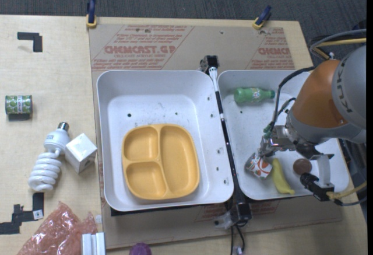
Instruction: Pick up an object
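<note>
In the right bin point(245, 184) lie a green bottle point(253, 95) near the far wall, a small crumpled white and orange packet point(259, 167), a yellow banana point(282, 177) and a brown round object point(302, 166) by the near wall. My gripper point(268, 147) reaches down from the right and hangs just over the packet's top edge, touching or nearly touching it. The banana lies just right of the packet. The arm's orange band point(317, 96) covers the bin's right side.
The left bin point(111, 131) holds a yellow divided plate point(160, 161). On the bench to the left lie a white spiral bulb point(48, 161), a white cube point(81, 152), a green can point(18, 105) and a pink mesh bag point(55, 233).
</note>
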